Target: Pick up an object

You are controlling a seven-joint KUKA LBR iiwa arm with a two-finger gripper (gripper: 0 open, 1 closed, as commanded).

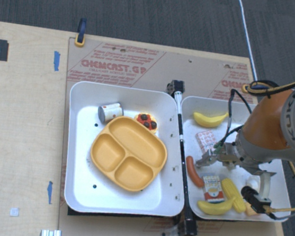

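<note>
The right bin (pixel 231 218) holds a yellow banana (pixel 210 119) at its far side and a pink-and-white packet (pixel 205 140) below that. A red sausage (pixel 194 171) lies by its left wall. Nearer the front are a small juice carton (pixel 212 187), a yellow corn cob (pixel 232 193) and a second banana (pixel 214 207). My gripper (pixel 209 159) hangs low over the middle of this bin, between the packet and the sausage, just above the carton. The grey and orange arm hides the bin's right half. I see nothing held.
The left bin (pixel 71 132) carries a yellow divided plate (pixel 128 152), a small silver can (pixel 109 111) and a red-topped toy tart (pixel 146 121). A black bar (pixel 180 129) runs between the bins. Cables loop beside the arm's wrist (pixel 258 88).
</note>
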